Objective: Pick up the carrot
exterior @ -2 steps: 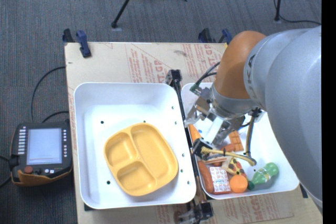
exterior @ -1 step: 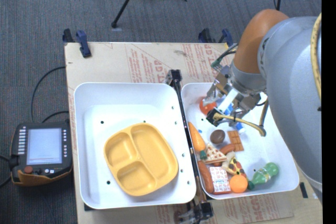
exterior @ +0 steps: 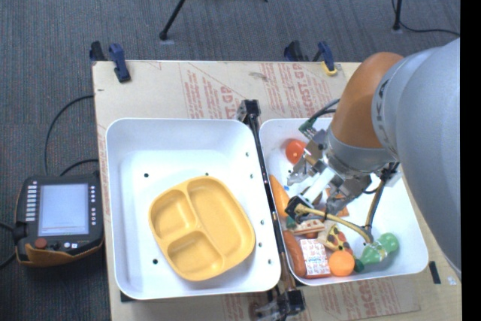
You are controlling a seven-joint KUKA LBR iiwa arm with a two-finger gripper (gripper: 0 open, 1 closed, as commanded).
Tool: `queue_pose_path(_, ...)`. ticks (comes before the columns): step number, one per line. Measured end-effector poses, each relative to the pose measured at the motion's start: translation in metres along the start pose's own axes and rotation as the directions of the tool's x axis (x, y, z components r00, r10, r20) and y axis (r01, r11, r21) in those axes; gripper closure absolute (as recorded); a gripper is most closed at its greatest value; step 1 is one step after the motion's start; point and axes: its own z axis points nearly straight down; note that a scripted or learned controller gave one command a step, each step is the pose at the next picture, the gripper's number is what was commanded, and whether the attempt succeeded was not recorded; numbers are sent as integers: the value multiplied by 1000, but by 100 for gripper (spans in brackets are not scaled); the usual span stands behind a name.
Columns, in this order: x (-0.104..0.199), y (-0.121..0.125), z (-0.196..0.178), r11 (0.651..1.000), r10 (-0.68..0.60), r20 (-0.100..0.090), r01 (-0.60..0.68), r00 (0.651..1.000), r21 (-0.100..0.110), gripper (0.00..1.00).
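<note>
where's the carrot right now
The carrot lies in the right bin, against its left wall, just left of the gripper and above the other toy food.

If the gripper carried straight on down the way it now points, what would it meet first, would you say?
Probably the carrot by the right bin's left wall, just below-left of the gripper; depth is unclear, so it could land on the neighbouring toy food instead.
</note>
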Motion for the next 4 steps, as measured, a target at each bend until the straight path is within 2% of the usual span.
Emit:
queue_pose_path(1, 72, 48, -2, 996, -84, -2, 84, 996, -5, 0)
queue_pose_path(2, 36, -10, 0, 997, -77, 0, 77, 997, -1, 0)
queue_pose_path(3, -28, 16, -1, 990, 141, -1, -141, 990, -1, 0)
queue_pose_path(4, -66, 41, 78, 1000, -8, 4, 8, 1000, 3, 0)
